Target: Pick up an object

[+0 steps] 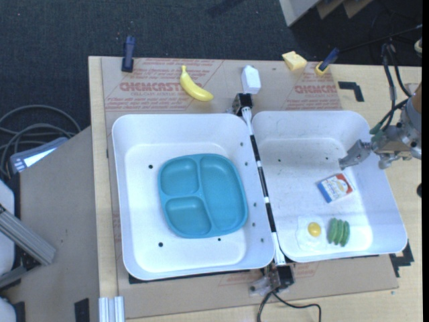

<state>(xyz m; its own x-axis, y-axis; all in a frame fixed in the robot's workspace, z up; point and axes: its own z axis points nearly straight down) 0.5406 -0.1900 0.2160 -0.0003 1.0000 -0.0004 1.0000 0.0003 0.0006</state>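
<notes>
1. The gripper (353, 155) hangs over the right bin (295, 129), near its far right side, with the arm reaching in from the right. Its grey tip is too small and blurred for me to tell how it stands, and I see nothing held in it.

2. Three small things lie in that bin: a little blue and white carton (334, 187) just below the gripper, a toy fried egg (311, 232) near the front wall, and a green pea pod (338, 232) just beside the egg.

3. The carton looks the nearest target. I judge it light and fairly stiff, with flat sides; pinching across its shorter width should work, though it may slide on the smooth bin floor.

4. The egg lies very flat, so I expect it to be hard to get under. The pea pod looks rounded and slippery; taking it across its narrow middle seems best.

5. The left bin (134, 139) holds a blue divided plate (201, 194).
</notes>
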